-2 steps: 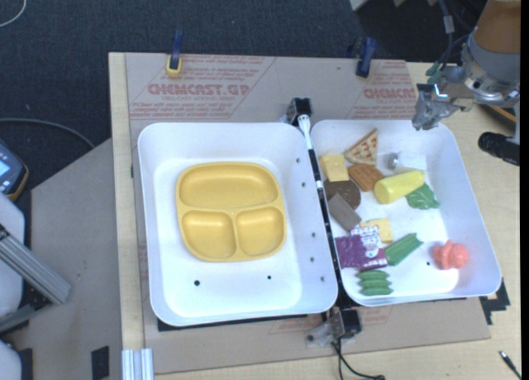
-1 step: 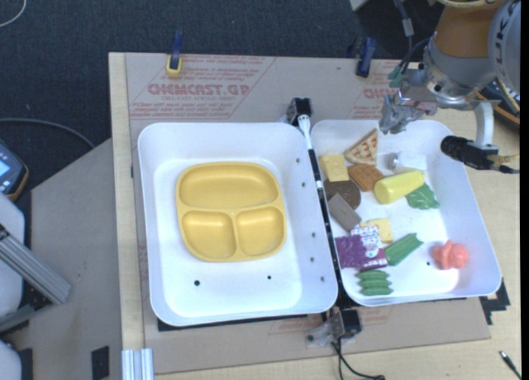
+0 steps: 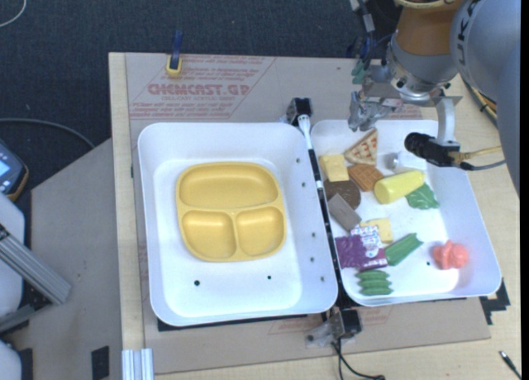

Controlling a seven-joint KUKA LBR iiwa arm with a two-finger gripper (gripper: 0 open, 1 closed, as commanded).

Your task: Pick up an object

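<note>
One waffle wedge (image 3: 362, 149) under hand (image 3: 361, 122)

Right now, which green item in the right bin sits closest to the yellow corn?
The green leafy piece, touching the corn at its right end. The green pepper and bean pods lie nearer the front rim.

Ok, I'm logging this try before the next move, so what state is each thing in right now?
gripper: hovering over the right bin's far end, above the pizza slice
pizza slice: lying flat in the right bin, not gripped
yellow tray: upright in the left bin, compartments bare
corn cob: lying on its side
</note>
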